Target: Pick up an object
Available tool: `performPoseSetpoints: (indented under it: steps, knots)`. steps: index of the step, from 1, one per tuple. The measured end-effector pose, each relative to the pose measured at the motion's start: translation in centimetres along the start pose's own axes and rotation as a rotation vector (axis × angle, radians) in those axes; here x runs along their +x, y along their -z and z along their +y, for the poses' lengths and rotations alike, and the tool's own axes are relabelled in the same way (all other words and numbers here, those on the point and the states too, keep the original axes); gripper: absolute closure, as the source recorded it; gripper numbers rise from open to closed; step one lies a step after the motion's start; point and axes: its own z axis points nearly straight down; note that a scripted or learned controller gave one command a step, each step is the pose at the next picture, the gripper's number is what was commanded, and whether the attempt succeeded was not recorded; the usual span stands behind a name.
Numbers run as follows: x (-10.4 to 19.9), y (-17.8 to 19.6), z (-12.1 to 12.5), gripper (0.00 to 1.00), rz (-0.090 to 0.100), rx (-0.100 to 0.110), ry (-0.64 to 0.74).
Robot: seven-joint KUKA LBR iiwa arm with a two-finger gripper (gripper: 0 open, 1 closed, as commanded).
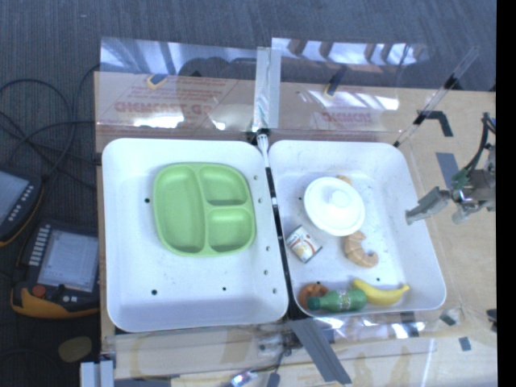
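Observation:
The right bin (407, 176) holds several objects. A round white bowl (334, 205) lies upside down near its middle. A small can (302, 244) lies on its side at the bowl's lower left. A tan croissant-shaped pastry (359, 251) sits just below the bowl. Along the bin's front wall lie a yellow banana (381, 293) and a green vegetable (339, 300) with a small orange piece (310, 291) at its left end.
The left bin (129, 280) holds a green divided plate (204, 208). A grey bracket with cables (451, 196) stands on the bench just outside the right bin's right wall. Clear plastic panels (266, 79) rise behind both bins. Electronic devices (56, 264) lie on the floor at far left.

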Motion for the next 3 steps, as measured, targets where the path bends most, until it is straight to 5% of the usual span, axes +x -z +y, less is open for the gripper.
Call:
performPoseSetpoints:
  steps: [1, 2, 3]
  knots:
    - [4.1, -7.5, 4.5, 0.0, 0.0, -0.002, 0.415]
    - [4.7, -18.5, 5.9, 0.0, -0.001, -0.003, 0.417]
    - [0.9, -18.9, 1.6, 0.0, -0.009, -0.014, 0.452]
